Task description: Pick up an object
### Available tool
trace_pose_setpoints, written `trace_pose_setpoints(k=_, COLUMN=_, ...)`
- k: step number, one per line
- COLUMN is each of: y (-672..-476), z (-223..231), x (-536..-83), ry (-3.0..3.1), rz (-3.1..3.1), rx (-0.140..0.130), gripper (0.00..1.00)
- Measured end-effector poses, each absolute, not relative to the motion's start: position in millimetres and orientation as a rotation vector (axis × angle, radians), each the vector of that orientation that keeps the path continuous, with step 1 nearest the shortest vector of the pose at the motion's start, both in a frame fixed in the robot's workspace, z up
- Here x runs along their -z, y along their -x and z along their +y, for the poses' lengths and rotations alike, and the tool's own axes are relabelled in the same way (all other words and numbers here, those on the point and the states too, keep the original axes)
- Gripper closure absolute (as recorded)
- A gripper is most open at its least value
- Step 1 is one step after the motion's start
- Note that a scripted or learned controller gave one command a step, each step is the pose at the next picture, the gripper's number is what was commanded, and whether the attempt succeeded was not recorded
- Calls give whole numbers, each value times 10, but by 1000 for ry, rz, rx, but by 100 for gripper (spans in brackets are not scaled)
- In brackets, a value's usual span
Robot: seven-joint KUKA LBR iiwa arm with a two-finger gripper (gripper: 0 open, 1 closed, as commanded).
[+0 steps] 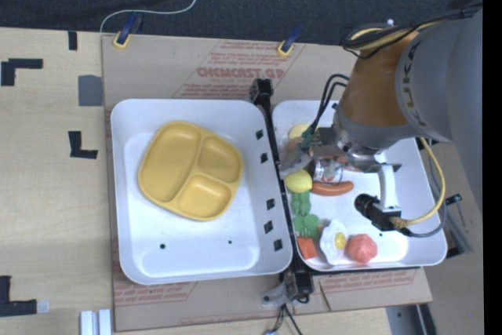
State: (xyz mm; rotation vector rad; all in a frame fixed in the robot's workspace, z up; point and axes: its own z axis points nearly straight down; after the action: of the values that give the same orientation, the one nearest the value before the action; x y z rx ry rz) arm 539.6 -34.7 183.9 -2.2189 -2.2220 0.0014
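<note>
The right bin [423, 247] holds several toy foods: a yellow lemon [299, 183], an orange-red sausage [332, 187], a green leafy piece [304, 214], a fried egg [335, 237], a red-pink ball [361, 248], a small orange-red piece [307, 247] and a pale yellow item [299, 132] near the top. My gripper [325, 167] hangs low over the bin's left part, just above the sausage and right of the lemon. Its tips are blurred and partly hidden by the wrist.
The left bin [133, 247] carries a yellow divided plate [190, 169]. A black divider [271, 169] runs between the bins. The grey arm with its orange band [384, 90] covers the right bin's upper area. Brown cardboard lies beneath both bins.
</note>
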Motion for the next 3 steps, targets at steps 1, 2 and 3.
trace_pose_setpoints(k=1, y=-5791, z=-774, x=-1840, ry=2225, rz=-2221, rx=-1, gripper=0)
trace_pose_setpoints(k=2, y=-6041, z=-1097, x=-1141, ry=2234, rz=-2240, rx=22, gripper=0)
trace_pose_setpoints(k=3, y=-6488, z=-1227, x=-1084, ry=2246, rz=-2255, rx=35, gripper=0)
